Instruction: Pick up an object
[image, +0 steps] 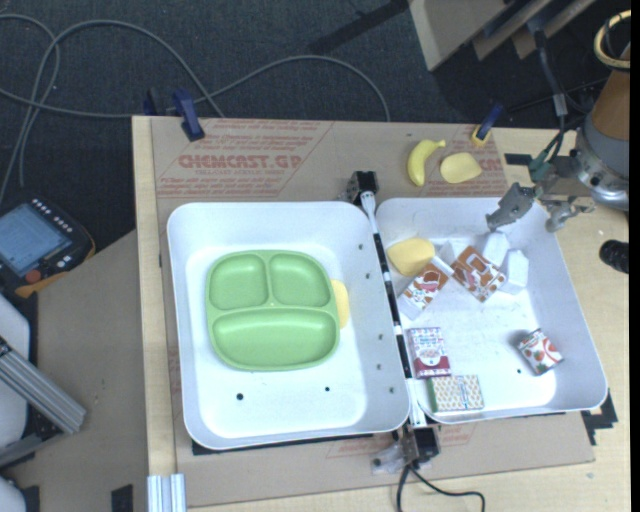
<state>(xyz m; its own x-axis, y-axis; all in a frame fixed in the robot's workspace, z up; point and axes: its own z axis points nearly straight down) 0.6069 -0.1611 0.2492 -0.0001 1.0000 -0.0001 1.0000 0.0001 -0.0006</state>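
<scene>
- Where the bench (300, 150) carries its load, two shallow white bins sit side by side, edges touching: the left bin (200, 400) and the right bin (570, 340), both smooth, rounded-corner plastic.
- One green plate (271, 309) lies in the left bin: matte, rounded rectangle, three compartments. One pale yellow item (342, 303) shows at its right edge, partly hidden.
- In the right bin, one yellow rounded lump (410, 254) lies near the left wall.
- Five small printed cartons are counted in that bin, glossy, boxy, mostly red and white: one (425, 288) beside the lump, one (477, 273) near the centre top, one (428, 352) by the left wall, one pale patterned carton (456, 393) at the near edge, one (540, 351) toward the right.
- White wrapper-like pieces (514, 268) lie by the centre-top carton; their number cannot be told.
- Outside the bins on the bench: one toy banana (423, 160) and one yellow rounded piece (461, 167), just beside each other.
- Gripper (528, 209): metal, fingers spread apart, nothing between them, above the right bin's upper edge.
</scene>
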